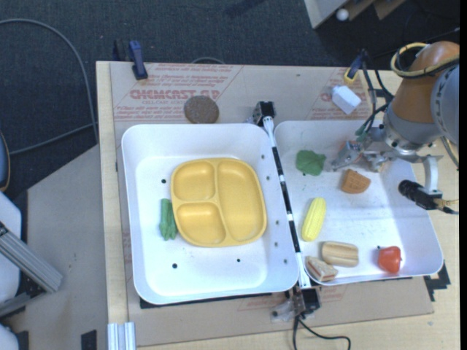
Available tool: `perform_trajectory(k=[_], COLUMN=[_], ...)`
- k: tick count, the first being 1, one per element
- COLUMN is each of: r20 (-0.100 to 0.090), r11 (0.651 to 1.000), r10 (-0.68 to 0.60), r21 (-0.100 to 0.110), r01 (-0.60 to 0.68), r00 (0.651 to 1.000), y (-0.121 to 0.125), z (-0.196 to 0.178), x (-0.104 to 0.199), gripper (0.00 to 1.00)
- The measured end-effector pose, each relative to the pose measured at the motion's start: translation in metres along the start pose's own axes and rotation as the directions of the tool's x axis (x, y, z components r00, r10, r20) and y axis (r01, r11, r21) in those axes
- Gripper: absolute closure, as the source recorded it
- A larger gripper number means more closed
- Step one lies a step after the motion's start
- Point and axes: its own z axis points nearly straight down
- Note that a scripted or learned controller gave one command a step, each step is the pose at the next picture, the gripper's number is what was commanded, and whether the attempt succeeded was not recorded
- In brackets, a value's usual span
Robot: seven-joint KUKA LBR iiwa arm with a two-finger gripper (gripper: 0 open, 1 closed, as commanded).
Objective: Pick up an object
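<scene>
The gripper (357,157), whose state I cannot tell, hangs near the right bin's (416,265) far edge just above the brown bread piece (355,181), so descending straight and centring over it looks wisest.

Single fixed camera overhead, slanted down on both bins (139,195).

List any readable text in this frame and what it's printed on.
"CHEMCAST GP": red print on the board under the bins, behind the left bin; my best reading, the letters are blurred.
Smaller red lines above and below it: too small to read.
More red print on the board behind the right bin, near the white block: too blurred to read.
Tray, food items, arm: no text visible.
</scene>
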Motion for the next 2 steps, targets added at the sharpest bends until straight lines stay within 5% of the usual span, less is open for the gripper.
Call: perform_trajectory(k=[1, 2], r20=[0.007, 0.01], r11=[1.0, 1.0], r10=[0.002, 0.001], r21=[-0.004, -0.007], r01=[-0.002, -0.001], r00=[1.0, 1.0], y=[0.032, 0.033], z=[0.0, -0.011], x=[0.029, 0.028], gripper=[0.0, 1.0])
